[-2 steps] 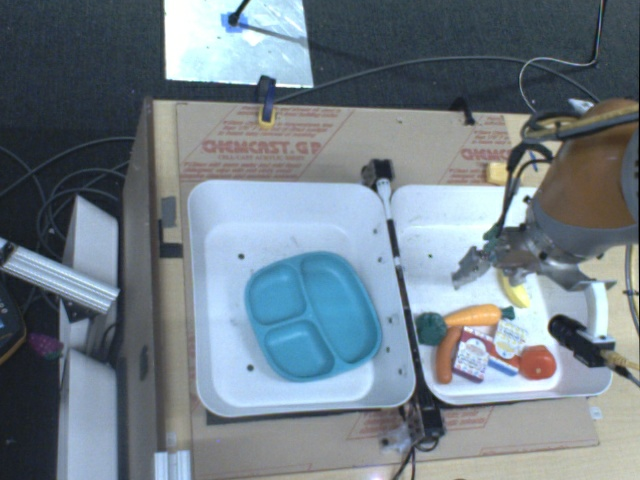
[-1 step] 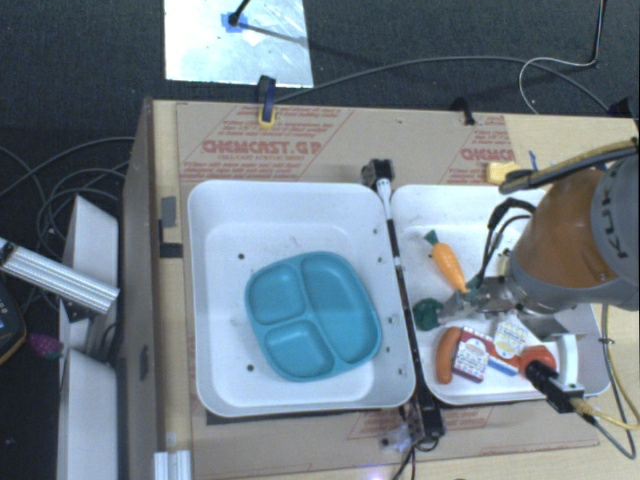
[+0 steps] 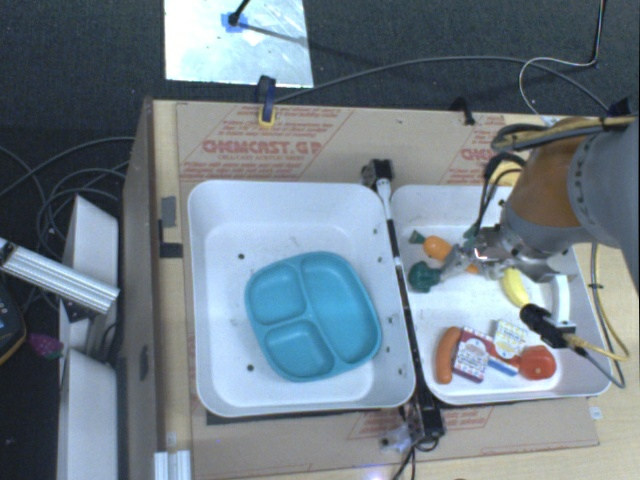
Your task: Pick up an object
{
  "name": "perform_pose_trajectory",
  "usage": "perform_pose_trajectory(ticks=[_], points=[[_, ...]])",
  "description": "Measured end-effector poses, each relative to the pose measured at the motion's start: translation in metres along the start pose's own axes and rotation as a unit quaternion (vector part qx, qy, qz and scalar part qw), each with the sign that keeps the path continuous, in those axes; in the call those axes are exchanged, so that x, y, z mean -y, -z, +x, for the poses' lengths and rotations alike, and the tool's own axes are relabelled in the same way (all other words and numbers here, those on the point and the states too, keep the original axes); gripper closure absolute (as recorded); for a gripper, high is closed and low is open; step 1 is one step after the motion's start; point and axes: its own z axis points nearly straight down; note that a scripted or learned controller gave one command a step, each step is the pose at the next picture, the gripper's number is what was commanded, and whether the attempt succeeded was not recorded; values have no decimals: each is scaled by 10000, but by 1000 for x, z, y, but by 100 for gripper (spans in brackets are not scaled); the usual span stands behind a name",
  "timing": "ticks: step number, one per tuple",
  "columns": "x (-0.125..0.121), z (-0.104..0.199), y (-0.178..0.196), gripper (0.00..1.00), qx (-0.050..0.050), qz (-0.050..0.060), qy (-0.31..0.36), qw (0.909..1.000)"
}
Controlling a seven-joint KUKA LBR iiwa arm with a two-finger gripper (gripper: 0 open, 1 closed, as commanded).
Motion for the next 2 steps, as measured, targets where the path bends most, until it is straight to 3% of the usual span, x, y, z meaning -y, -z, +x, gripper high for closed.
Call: perform_pose_trajectory(ticks=[1,2], points=[[-85,24,29,0,-2,-13,15,10000],[-51,-30,0,0,2,5,-1,10000]])
